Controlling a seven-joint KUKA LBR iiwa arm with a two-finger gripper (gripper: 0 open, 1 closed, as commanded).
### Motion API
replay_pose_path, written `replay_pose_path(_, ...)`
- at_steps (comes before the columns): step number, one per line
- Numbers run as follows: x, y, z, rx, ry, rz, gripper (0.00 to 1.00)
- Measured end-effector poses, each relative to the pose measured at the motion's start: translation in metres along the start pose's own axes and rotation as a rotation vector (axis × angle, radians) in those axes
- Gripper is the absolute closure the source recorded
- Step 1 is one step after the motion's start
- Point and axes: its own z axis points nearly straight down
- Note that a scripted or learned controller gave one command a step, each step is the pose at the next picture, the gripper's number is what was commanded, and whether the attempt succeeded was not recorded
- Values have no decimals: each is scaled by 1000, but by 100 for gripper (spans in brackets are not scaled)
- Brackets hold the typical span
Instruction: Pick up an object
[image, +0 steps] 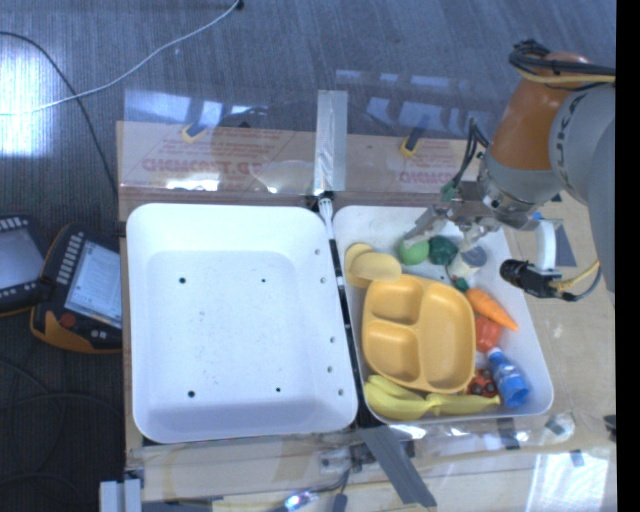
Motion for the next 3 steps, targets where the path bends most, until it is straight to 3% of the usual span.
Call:
replay_pose_path(1,-34,0,45,-14,-5,-12,0)
replay_pose_path(3,-27,17,57,-33,-15,-72,0)
